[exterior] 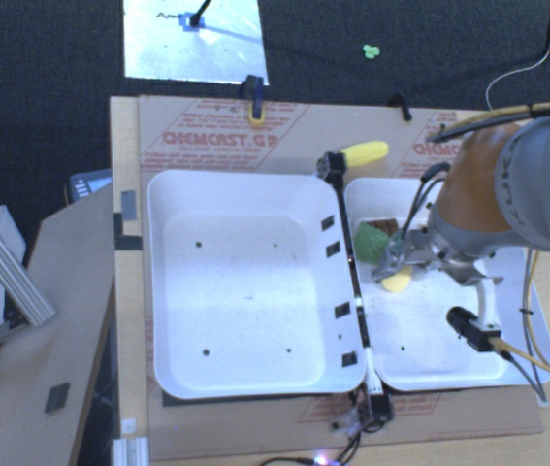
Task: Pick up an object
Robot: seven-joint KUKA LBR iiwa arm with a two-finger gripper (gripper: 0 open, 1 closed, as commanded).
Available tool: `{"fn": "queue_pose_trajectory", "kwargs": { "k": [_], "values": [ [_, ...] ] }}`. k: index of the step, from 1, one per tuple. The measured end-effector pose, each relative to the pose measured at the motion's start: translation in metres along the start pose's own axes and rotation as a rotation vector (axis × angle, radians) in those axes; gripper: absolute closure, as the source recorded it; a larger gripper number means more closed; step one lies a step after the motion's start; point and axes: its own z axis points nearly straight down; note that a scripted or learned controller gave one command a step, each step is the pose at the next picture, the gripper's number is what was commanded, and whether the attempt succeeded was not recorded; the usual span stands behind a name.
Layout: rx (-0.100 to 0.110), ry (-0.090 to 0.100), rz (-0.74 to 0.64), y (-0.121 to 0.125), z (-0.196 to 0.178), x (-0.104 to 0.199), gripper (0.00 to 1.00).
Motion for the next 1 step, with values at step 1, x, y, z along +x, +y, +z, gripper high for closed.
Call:
{"fn": "queue_pose_trajectory", "kwargs": {
  "k": [1],
  "values": [
    [-0.011,0.002,-0.009,0.0480,-0.0955,0.0840,1.00]
  ]
}}
